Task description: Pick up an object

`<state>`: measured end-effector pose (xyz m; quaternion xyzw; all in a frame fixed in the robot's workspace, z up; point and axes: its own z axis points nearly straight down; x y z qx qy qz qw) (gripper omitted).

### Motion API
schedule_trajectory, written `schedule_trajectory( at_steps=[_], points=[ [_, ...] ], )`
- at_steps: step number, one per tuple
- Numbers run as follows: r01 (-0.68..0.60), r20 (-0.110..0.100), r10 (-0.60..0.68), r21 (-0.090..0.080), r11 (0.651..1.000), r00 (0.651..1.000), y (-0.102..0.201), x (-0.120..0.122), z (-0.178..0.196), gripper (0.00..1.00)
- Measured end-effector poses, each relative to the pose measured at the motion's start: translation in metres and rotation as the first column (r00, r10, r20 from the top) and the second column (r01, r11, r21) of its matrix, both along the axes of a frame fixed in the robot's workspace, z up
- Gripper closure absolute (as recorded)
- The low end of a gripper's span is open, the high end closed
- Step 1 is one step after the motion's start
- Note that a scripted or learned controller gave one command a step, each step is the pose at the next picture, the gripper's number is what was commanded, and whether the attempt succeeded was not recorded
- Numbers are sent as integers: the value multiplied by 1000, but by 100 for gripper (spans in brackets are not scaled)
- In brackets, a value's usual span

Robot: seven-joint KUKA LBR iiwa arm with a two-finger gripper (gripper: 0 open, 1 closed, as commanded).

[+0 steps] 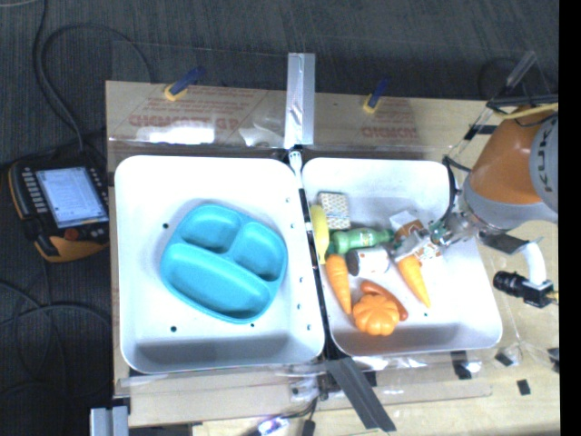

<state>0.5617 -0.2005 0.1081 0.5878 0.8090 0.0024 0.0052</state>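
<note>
Orange toy pumpkin point(379, 313) sits lowest in the right white bin point(472, 321). We see the gripper point(419, 245) at its one o'clock, just above an orange plastic carrot point(414, 276) — grip unclear. Green bottle point(357, 240) at eleven; blue divided tray point(224, 260) at nine — left bin point(136, 334).

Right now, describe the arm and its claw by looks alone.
The arm is a rounded grey body with a broad orange band above the wrist. A narrow metallic wrist section runs from it to the small claw, a cluster of silvery and dark parts with orange flecks. Finer detail is too small to make out.
</note>
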Motion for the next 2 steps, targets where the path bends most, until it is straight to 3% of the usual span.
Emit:
schedule_trajectory(
  at_steps=[1, 2],
  points=[
    [-10, 11, 10, -8, 1000, 1000, 5, 24, -11, 100],
    [77, -12, -77, 0, 997, 997, 45, 56, 89, 100]
  ],
)
